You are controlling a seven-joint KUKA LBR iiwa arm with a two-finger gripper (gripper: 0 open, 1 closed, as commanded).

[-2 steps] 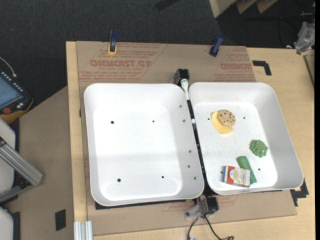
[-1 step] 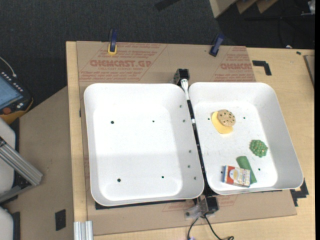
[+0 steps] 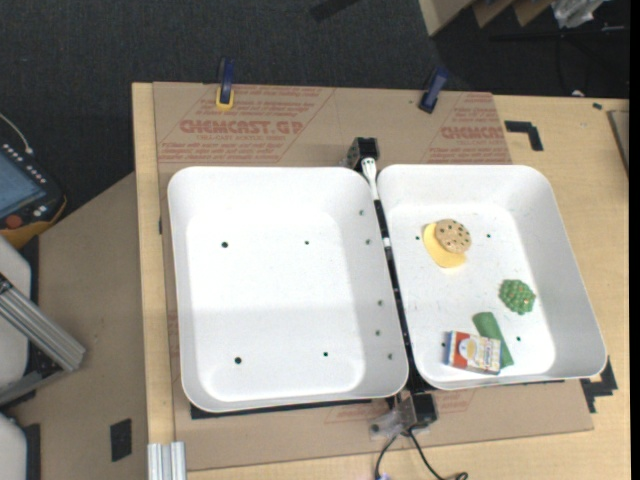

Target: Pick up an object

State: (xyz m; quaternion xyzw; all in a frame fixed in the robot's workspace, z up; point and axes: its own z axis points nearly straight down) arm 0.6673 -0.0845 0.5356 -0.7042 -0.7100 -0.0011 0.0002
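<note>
Two shallow white bins sit side by side on a brown board printed with reddish lettering. The left bin [image 3: 200, 268] has only small dark dots on its floor. All the loose things lie in the right bin [image 3: 560, 238].

Near the middle of that bin is a round cookie-like piece [image 3: 451, 235], tan with dark specks, resting on a yellow piece [image 3: 444, 253] that pokes out below it and to its left; what the yellow piece is cannot be made out. Toward the bin's right wall lies a bumpy green ball-like object [image 3: 517, 296], with no clear long axis.

Near the front edge a small flat packet [image 3: 472, 352], red, blue and white, lies with its long axis roughly along the front rim, tilted slightly down toward the right. Its print is too small to read. A dark green strip [image 3: 490, 330] runs slantwise from upper left to lower right, its lower part hidden under or behind the packet.

A blue clamp [image 3: 226, 83] and a darker clamp [image 3: 433, 90] grip the board's far edge. The gripper's state cannot be told
</note>
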